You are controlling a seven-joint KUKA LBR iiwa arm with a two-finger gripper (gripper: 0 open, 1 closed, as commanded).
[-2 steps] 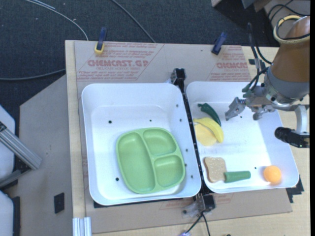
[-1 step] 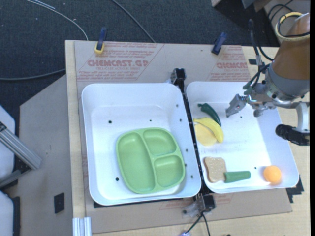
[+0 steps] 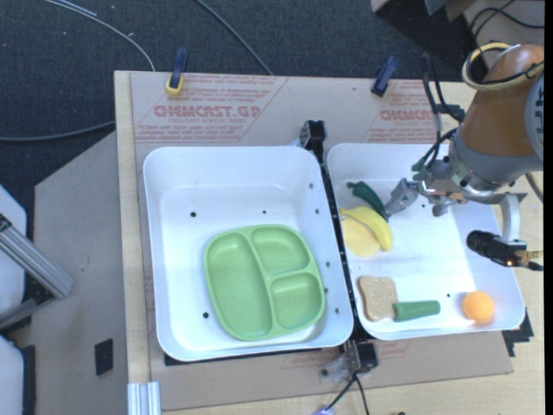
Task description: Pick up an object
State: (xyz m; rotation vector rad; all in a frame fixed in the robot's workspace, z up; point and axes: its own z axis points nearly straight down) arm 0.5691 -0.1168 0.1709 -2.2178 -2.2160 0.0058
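The right bin [image 3: 449,167] holds a yellow banana [image 3: 370,225] lying on a pale yellow round piece [image 3: 359,240]. A dark green pepper-like item [image 3: 367,195] lies just above the banana. At the front are a slice of bread [image 3: 377,296], a green block [image 3: 417,310] resting against it, and an orange ball [image 3: 478,306]. My gripper [image 3: 400,199] reaches in from the right and hangs low over the bin's back middle, just right of the green item and the banana's upper end. Nothing shows held in it.
The left bin [image 3: 173,188] holds a light green divided plate [image 3: 259,279]. A black clip [image 3: 313,133] sits where the two bins meet at the back. A black part [image 3: 495,247] of the arm hangs over the right bin's right side.
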